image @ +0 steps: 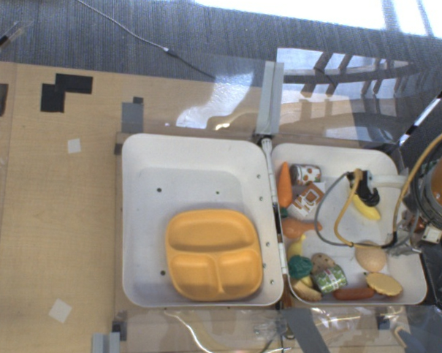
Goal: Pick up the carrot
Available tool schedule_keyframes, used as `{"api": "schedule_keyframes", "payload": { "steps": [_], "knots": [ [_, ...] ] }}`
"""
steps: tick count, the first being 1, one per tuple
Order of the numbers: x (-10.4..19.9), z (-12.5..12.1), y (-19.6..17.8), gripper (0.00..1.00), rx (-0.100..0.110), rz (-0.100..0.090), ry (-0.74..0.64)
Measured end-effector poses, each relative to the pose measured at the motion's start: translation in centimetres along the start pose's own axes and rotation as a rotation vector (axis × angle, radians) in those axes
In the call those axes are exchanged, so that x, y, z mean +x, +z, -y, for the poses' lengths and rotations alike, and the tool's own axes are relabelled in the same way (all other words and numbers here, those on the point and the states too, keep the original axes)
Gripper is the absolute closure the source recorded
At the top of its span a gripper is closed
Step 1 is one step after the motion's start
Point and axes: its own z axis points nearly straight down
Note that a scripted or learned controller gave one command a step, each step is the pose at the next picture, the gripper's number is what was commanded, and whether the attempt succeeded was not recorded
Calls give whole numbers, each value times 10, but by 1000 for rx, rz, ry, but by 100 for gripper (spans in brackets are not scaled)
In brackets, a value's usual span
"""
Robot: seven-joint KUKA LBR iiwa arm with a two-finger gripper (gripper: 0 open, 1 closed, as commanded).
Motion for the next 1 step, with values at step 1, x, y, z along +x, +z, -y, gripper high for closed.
{"api": "schedule_keyframes", "payload": {
  "steps": [1],
  "knots": [
    [-8,-2,-33,100,-1,-2,0]
  ]
}}
